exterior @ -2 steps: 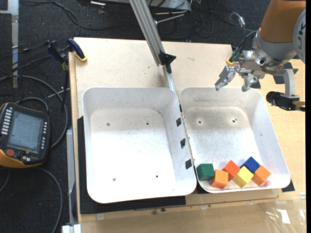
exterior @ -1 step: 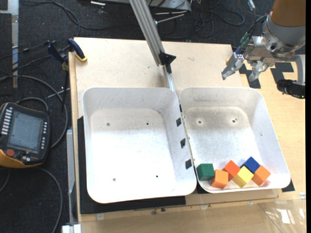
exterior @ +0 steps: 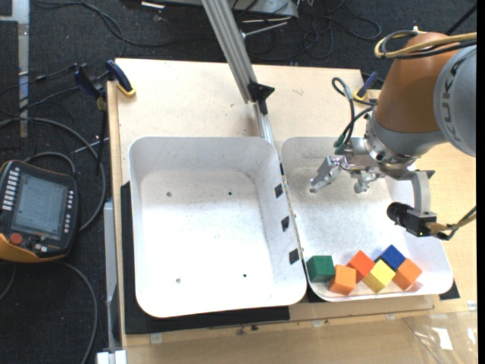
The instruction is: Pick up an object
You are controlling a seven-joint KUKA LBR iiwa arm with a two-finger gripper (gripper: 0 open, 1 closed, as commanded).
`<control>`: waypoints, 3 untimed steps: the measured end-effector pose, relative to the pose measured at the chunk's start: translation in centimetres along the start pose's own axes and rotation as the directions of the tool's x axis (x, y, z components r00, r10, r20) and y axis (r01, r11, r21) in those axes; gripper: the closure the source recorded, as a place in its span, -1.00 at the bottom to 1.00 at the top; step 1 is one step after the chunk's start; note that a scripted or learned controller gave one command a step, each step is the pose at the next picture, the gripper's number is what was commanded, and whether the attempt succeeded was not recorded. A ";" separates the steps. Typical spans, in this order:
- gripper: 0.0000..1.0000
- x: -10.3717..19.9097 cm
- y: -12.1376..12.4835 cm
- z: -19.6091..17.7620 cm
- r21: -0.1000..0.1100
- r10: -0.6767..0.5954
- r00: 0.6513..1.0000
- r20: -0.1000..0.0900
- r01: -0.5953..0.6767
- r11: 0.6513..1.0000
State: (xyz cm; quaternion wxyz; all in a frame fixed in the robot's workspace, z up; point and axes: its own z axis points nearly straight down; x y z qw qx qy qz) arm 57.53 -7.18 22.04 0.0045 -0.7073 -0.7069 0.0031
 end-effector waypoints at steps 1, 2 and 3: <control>-1.00 0.7 5.5 -1.7 -0.016 -0.005 1.000 0.003 0.006 1.000; -1.00 -0.4 9.0 -15.9 -0.022 -0.005 1.000 0.004 0.005 1.000; -1.00 0.9 6.2 -19.6 -0.017 -0.005 1.000 0.003 0.005 1.000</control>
